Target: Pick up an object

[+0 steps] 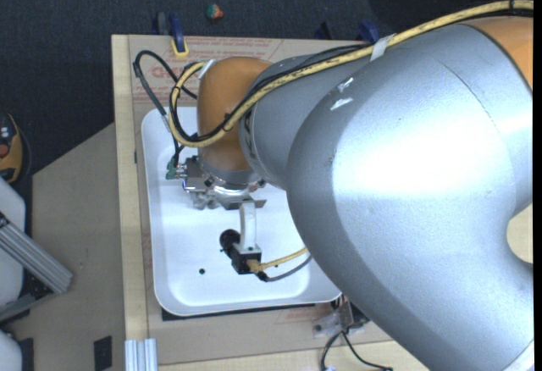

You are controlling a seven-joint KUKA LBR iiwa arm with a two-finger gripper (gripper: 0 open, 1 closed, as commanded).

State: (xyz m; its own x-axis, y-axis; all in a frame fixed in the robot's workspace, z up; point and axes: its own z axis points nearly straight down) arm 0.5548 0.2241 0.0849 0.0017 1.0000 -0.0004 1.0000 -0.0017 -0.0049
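Observation:
My gripper (206,191) hangs low over the upper middle of the left white bin (174,276), under the orange wrist band (227,119). The big grey arm (398,183) reaches in from the right and hides the whole right side of the bench. A tiny dark speck (201,270) sits on the bin floor below and just left of the gripper. Whatever lies right beneath the gripper is hidden by the wrist.
The bin's near rim (246,306) and left wall (151,217) bound the open white floor. A wooden bench edge (127,191) runs along the left. A blue clamp (178,32) grips the far bench edge. A small red-and-green thing (215,12) lies on the dark floor beyond.

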